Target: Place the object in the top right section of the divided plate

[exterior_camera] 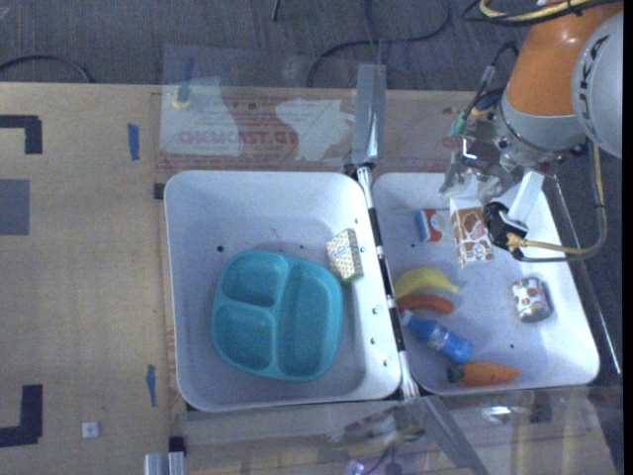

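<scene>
The gripper (pixel 473 194) is seen over the back of the right bin (pixel 574 349), just above a small red-and-white carton (pixel 472 234) that looks tilted upright beneath it. Whether that carton is clamped or merely touched can't be told; finger spacing is hidden by the wrist hardware, so open vs. shut is left unjudged.

Judged step: securing an object for transfer to the teal divided plate (pixel 278 314), which lies in the left bin (pixel 188 206). To do it well, grip should be confirmed before lifting (many tries fail), the lift taken straight up to clear the wall between bins, and the travel kept high enough to pass over the small patterned box (pixel 344 253) that sits just beside the plate's top right section, approx. at its rim. That box is prob. the main snag for a clean drop; release should be centred in the section, not near its dividers.

Elsewhere in the right bin are noted: a second carton (pixel 431 225), banana (pixel 426 282), red item below it (pixel 427 304), blue bottle (pixel 439 338), carrot (pixel 485 372), small can (pixel 531 299).
</scene>
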`<action>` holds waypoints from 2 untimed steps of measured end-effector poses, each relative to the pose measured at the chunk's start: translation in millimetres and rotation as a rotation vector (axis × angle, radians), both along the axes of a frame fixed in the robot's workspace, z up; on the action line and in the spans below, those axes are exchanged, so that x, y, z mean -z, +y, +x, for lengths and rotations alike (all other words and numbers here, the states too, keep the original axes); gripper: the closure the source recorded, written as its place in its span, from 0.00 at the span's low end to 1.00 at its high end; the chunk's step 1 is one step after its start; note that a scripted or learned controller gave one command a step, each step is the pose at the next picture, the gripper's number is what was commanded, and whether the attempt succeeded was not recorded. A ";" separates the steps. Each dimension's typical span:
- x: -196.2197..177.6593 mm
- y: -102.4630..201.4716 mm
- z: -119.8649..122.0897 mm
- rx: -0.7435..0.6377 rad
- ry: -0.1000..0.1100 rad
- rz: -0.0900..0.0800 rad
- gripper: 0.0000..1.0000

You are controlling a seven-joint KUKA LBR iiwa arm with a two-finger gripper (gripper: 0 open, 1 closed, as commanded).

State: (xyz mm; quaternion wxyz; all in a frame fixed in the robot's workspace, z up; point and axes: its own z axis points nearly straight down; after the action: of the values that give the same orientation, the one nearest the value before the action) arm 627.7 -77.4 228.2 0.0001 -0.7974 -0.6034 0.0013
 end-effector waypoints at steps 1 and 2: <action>16.2 57.7 -34.2 -0.202 0.001 0.003 1.00; -16.9 126.7 -46.4 -0.164 -0.003 0.002 1.00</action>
State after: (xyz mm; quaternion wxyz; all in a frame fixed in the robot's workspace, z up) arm 581.3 49.3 245.2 -0.0002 -0.7453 -0.6667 -0.0004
